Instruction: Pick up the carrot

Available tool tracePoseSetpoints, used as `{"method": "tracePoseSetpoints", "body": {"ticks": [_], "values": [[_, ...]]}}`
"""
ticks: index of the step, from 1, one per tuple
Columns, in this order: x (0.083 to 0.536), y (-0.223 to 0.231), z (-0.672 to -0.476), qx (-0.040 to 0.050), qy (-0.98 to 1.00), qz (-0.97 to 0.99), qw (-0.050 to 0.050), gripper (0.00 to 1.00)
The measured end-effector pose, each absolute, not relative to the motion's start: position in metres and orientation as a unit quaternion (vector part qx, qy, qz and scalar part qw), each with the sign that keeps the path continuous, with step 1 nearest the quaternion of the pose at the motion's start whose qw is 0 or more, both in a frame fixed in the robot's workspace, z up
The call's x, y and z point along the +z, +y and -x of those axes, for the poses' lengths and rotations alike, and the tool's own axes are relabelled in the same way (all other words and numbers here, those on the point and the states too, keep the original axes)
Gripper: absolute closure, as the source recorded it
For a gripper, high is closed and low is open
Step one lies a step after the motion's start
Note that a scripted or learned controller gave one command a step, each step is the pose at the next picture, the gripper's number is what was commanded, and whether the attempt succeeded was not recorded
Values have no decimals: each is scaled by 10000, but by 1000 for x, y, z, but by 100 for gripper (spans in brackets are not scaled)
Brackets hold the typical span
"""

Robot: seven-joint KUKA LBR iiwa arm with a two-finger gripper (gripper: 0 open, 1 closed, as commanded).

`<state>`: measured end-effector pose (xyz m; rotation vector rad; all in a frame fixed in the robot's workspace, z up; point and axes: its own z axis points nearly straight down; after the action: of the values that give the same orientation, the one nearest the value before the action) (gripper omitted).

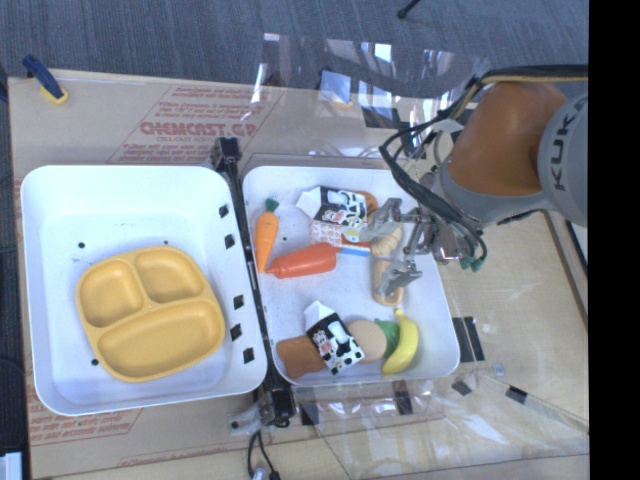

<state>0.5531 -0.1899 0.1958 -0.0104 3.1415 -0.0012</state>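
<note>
- Tool (400, 253) sits over the right side of the right bin (440, 318), metal fingers pointing down-left onto a tan bread-like piece (385, 268); can't tell how far the fingers are spread or whether they've got hold of anything.
- Arm (505, 148) comes in from the right, grey shell with a glossy orange band, loose black cables looping off the wrist.
- Carrot (266, 234) is at the left side of the right bin, close to the wall next to the divider, smooth orange cone with a green top, lying roughly upright in the picture, well apart from the tool.
- Just beside it on the right lies a fatter red-orange piece (303, 261), angled across the bin floor.
- Between carrot and tool: a cow-print milk carton (338, 213) near the top wall.
- Along the bottom wall: a second cow-print carton (333, 340), a brown rounded piece (296, 354), a yellow banana (403, 343).
- Left bin (60, 198) holds a yellow three-compartment plate (150, 313), matte plastic look, with bare white floor above it.
- Worktop (180, 123) under the bins is brown cardboard-like sheet with red print.
</note>
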Motion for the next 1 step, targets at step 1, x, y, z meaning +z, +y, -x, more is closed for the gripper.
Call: {"method": "tracePoseSetpoints", "body": {"ticks": [1], "values": [[107, -109, -551, -10, 9979, -635, 80, 0]]}}
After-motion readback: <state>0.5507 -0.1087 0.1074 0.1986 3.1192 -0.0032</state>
